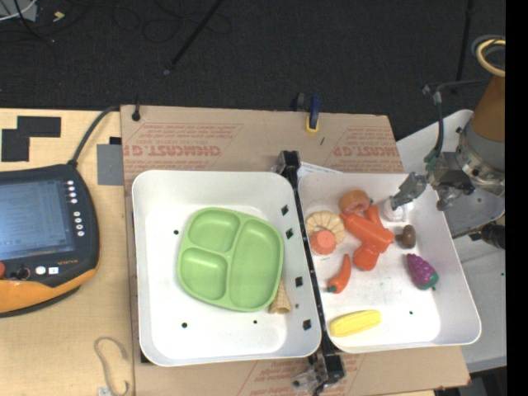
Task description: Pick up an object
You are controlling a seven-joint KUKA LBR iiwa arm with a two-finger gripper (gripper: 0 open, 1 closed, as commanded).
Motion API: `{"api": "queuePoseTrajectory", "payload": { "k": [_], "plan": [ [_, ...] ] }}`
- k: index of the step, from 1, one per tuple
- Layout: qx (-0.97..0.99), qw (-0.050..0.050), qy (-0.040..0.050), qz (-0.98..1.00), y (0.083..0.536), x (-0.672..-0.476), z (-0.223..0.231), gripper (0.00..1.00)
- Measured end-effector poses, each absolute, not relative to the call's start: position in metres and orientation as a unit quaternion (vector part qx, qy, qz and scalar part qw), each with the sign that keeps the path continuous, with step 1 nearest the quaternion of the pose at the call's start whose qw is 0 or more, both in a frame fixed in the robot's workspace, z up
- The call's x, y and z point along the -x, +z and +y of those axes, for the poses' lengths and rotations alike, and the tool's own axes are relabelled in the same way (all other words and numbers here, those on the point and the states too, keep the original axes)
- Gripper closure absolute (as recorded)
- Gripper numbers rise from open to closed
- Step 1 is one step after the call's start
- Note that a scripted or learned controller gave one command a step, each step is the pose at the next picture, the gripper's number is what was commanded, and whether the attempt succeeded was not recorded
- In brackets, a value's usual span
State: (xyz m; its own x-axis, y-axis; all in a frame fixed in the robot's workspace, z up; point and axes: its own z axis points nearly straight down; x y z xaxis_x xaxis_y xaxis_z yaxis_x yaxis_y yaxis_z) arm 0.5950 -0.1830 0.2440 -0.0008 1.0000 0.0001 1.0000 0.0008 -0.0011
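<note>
Plastic toy food lies in the right bin (462, 320); the carrot (369, 229) sits near its middle, light, stiff and slick, best pinched across its narrow body. Above the bin's far right edge the gripper (429, 186) hovers, fingers spread, holding nothing

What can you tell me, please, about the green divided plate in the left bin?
The green plate is a light-green, rounded tray that looks like plastic, with three compartments: two smaller on the picture's left, one larger on the right. It lies flat, face up, slightly turned, in the middle of the left bin. A tan cone-shaped piece lies at its lower right edge.
</note>
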Motion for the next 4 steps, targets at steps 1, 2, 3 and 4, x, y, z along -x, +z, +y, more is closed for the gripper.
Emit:
{"api": "queuePoseTrajectory", "payload": {
  "k": [1,2,3,4],
  "plan": [
    [0.705,0.003,0.0018,-0.709,0.196,-0.603,-0.177,0.0],
    [0.707,0.003,0.002,-0.708,0.141,-0.597,-0.184,0.0],
    [0.706,-0.002,-0.0015,-0.708,0.114,-0.599,-0.183,0.0],
    [0.707,0.005,0.0024,-0.708,0.119,-0.596,-0.184,1.0]
  ]
}}
